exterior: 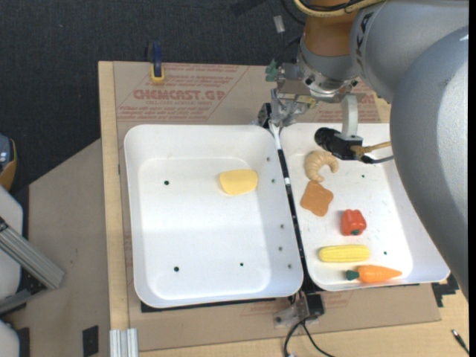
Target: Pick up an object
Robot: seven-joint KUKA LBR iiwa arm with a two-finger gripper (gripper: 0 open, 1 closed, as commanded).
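Plainly, the gripper hangs above the far edge of the bench, over the seam where the two bins meet; whether it is parted or closed I cannot tell, and nothing shows in its grasp.

Largest first: the left bin spreads out below and to the left of the gripper, a shallow tray of smooth white plastic with rounded corners. The right bin lies below and to the right, of the same make. Both sit on a sheet of brown cardboard printed with red lettering.

Of the pickable things, the corn cob lies well below the gripper in the right bin, a pale yellow cylinder with a ridged look. The carrot sits just beyond it, tapered and glossy orange with a green stub. The yellow slice, flat and soft-edged like cheese or lemon, lies alone in the left bin, down and left of the gripper. The croissant is nearest, just below and to the right: a curved, tan crescent. The toast-like brown piece, flat and squarish, touches or nearly touches it. The red pepper is smallest, lumpy and shiny.

To do the step well, I would judge the croissant the closest choice, though crowded; the lone yellow slice offers clearer room, but it is thin and calls for a low, centred descent.
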